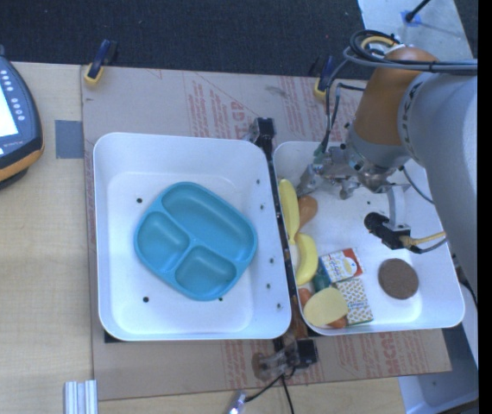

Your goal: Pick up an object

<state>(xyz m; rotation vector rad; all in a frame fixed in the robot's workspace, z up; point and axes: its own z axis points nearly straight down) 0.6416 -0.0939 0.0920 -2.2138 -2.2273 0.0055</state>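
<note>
Gripper hanging low at 11 o'clock of right bin, over bananas and an orange-brown item; finger state: can't tell. Rest of clutter lying toward 7 o'clock. Risk, IMO: targets crowding divider wall, so fingers could be striking rim or glancing off curved peel.

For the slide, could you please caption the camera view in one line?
Arm's claw low over the right bin of toy food; blue tray in the left bin.

Below your gripper the white bin floor lies open; bananas crowd its left, a brown disc sits lower right.
</note>
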